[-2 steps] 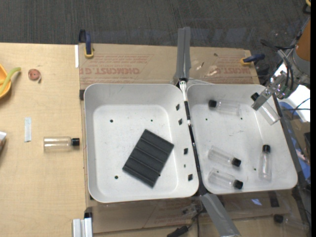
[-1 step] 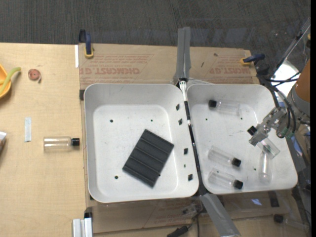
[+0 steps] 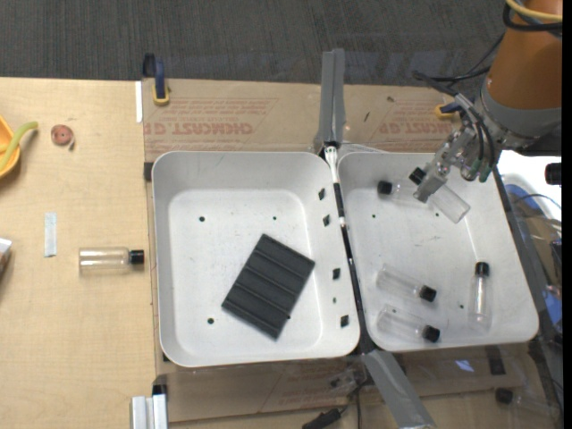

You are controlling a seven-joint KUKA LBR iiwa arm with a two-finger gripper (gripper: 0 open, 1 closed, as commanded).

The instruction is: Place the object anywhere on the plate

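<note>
camera view: we see the gripper (image 3: 430,189) over the far part of the right bin (image 3: 511,239); how far it is open, and whether it has hold of anything, we cannot tell. three clear black-capped vials (image 3: 404,286) lie toward that bin's front, well apart from it. the dark ribbed plate (image 3: 268,286) lies in the left bin (image 3: 179,186).

A dark ribbed rectangular plate (image 3: 268,286) lies slantwise in the left white plastic bin (image 3: 197,239), toward its front. In the right white plastic bin (image 3: 402,239), a clear black-capped vial (image 3: 404,283) lies just behind a second vial (image 3: 402,323) near the front, a third vial (image 3: 481,293) to their right. A fourth vial (image 3: 107,257) lies left of both bins.
</note>
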